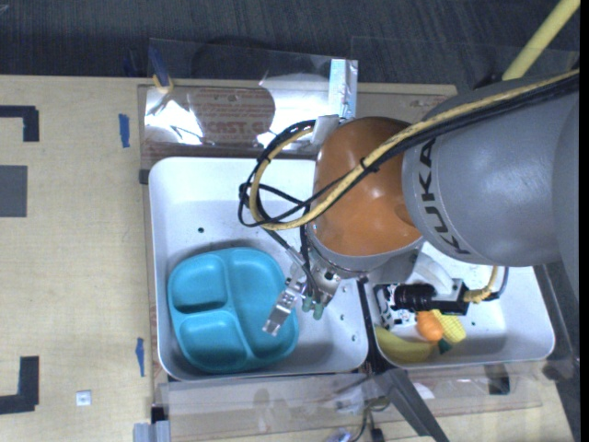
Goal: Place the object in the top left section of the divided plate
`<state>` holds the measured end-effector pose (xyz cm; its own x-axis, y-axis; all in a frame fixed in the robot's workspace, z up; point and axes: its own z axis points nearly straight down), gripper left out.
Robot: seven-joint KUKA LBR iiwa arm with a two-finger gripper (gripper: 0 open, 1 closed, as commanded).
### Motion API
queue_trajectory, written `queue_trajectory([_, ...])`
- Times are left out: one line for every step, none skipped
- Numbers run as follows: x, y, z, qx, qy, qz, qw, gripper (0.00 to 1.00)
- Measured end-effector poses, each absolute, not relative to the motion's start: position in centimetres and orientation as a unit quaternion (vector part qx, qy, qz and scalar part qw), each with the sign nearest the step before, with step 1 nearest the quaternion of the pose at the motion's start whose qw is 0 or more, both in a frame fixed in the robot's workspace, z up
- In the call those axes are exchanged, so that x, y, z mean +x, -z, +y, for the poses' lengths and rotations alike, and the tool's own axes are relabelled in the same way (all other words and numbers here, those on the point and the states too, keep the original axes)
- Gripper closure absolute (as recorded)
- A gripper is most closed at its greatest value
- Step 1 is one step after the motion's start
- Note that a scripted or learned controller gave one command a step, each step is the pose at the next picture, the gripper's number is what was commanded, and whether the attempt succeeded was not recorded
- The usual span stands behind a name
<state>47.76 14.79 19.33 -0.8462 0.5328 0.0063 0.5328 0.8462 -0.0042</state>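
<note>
Camera view: the gripper [296,311] hangs over the right rim of the blue divided plate [216,316], which lies in the near part of the left bin [184,201]. I cannot tell whether it is released or clenched. A banana [405,346], a small orange object [429,325] and a yellow piece [452,329] lie bunched together in the right bin [515,330]. They sit near its left wall, to the gripper's right and apart from it, across the divide between the bins.

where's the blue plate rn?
Camera view: the blue divided plate lies in the left bin, toward its lower-left corner in the picture, with the gripper at the plate's right edge.
</note>
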Motion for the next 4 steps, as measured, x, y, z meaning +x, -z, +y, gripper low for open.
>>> queue_trajectory([48.3, -9.8, 22.0, -0.284, 0.0021, -0.959, -0.004, 0.00])
queue_trajectory([49.0, -11.2, 21.3, -0.291, 0.0011, -0.957, -0.011, 1.00])
queue_trajectory([51.5, -16.6, 22.5, -0.504, 0.0001, -0.864, 0.000, 1.00])
queue_trajectory([51.0, -11.3, 22.1, -0.428, 0.0091, -0.903, -0.008, 1.00])
